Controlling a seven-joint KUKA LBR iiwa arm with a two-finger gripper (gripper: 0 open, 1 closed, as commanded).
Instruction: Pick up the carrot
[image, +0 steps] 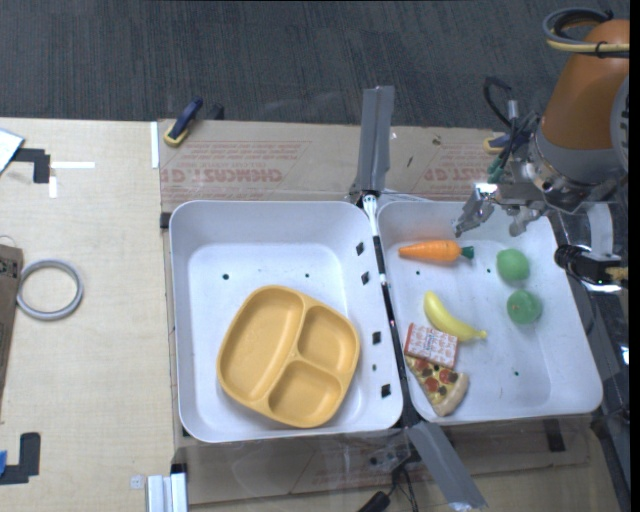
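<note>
Hovering over the back of the right bin (570, 395), my pincer (497, 217) has its two fingers spread apart with nothing between them, so I count the grasp as not yet made. Just below and to the side of it the carrot (430, 252) lies flat on the bin floor, near the divider, apart from the fingers and untouched. Farther out sit two green fruits (513, 264), a banana (451, 317), a small red box (432, 345) and a pizza slice (439, 385), all clear of the carrot. Across the divider the left bin (200, 240) holds a yellow tray (288, 355). By my reckoning the approach is nearly done; lining up, descending, closing and lifting all remain.
</note>
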